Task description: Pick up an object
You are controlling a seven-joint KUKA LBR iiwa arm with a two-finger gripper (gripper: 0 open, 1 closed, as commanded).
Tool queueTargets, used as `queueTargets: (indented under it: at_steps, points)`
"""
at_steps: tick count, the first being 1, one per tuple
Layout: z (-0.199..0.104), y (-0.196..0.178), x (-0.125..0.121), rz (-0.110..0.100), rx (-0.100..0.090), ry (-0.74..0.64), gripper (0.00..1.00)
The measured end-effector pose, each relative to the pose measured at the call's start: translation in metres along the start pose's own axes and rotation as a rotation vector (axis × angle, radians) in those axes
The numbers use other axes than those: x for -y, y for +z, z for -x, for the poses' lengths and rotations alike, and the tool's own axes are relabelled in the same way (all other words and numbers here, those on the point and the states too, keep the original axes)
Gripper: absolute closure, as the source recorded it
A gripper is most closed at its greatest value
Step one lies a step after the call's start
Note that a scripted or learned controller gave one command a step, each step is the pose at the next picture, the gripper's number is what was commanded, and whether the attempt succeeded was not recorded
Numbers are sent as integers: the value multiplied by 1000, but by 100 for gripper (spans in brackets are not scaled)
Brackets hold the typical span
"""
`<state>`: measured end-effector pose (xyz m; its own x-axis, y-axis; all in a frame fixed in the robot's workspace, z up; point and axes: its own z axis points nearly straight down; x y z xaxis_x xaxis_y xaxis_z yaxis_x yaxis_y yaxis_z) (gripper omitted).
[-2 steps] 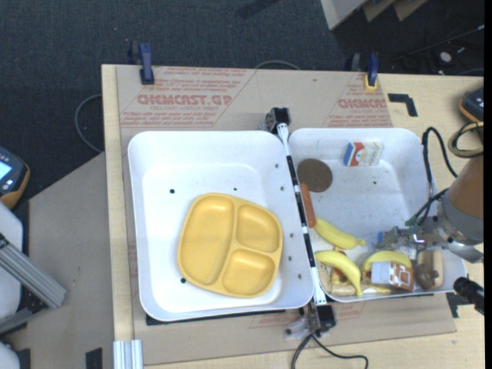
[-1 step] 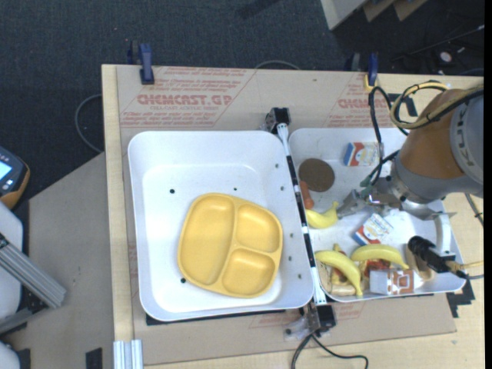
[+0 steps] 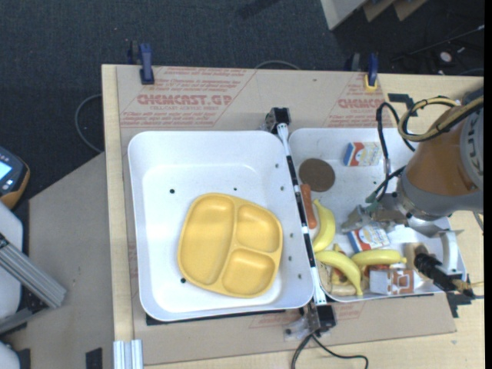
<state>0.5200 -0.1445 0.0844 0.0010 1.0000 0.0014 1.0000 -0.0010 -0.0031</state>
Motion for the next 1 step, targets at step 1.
queueTargets:
  at_steps: [1]
  points:
    - [-47, -1, -89, 11, 2, -8, 0]
